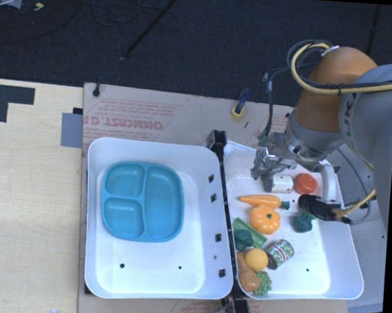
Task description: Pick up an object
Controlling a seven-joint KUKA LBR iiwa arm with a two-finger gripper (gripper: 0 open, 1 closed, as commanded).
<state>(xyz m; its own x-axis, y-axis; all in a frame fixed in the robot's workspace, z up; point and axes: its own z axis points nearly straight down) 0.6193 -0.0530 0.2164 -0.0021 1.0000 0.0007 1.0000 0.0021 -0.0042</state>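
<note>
In the right-hand white bin (339, 265), at about twelve o'clock, a small white block (282, 183) lies flat beside a red tomato (306, 183). The grey arm's metal gripper (270, 170) hangs just left of it, holding nothing visible.

I count two white bins (106, 273) on the worktop (23, 206). The left one carries one blue divided plate (142, 201). In the right I see one carrot (260, 200), one orange pepper (265, 220), one tomato (306, 183), one tin can (280, 253) and one lemon (256, 259).
</note>
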